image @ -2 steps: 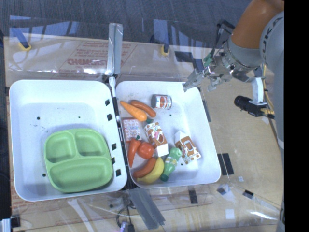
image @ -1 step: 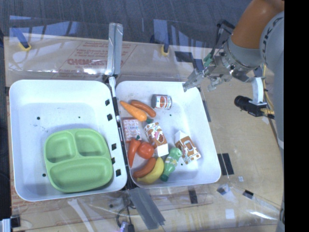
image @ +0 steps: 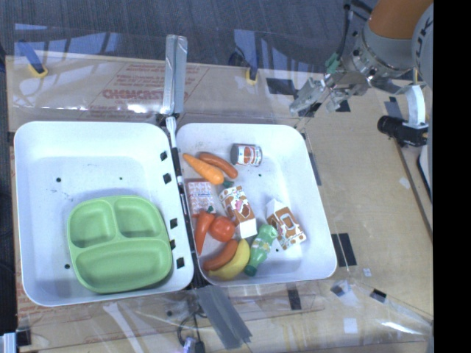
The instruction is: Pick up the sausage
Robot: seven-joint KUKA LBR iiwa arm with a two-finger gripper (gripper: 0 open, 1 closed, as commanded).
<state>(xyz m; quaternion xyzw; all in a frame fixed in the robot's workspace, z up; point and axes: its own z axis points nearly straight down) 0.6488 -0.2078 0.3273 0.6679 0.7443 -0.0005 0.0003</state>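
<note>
The sausage (image: 218, 164) lies in the right bin (image: 313, 197), touching a carrot (image: 203, 169), near a can (image: 246, 154). The tool (image: 305, 103) hovers outside; its opening can't be told.

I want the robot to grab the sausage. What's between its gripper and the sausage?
The can and the bin's rim lie between the gripper and the sausage, seen from the overhead camera.

A robotics lab: taped cardboard bench (image: 353, 197), two white bins (image: 44, 145), toy food.
</note>
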